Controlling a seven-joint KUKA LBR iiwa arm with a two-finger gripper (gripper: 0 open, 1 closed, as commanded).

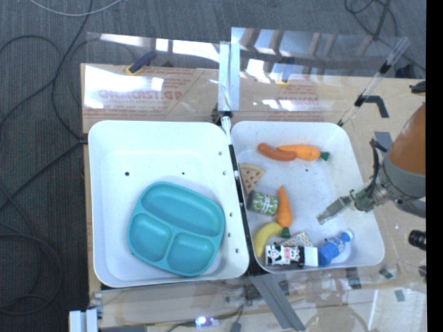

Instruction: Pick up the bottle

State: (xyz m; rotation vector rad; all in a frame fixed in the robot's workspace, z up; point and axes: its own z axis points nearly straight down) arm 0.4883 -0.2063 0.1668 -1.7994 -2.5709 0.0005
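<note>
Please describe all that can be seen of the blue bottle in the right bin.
The blue bottle is small, of glossy plastic as it looks, with a white cap end pointing up and right. It lies on its side near the front right corner of the right bin. Its lower left end touches or overlaps the white milk carton. The gripper is above it in the view, apart from it.
</note>
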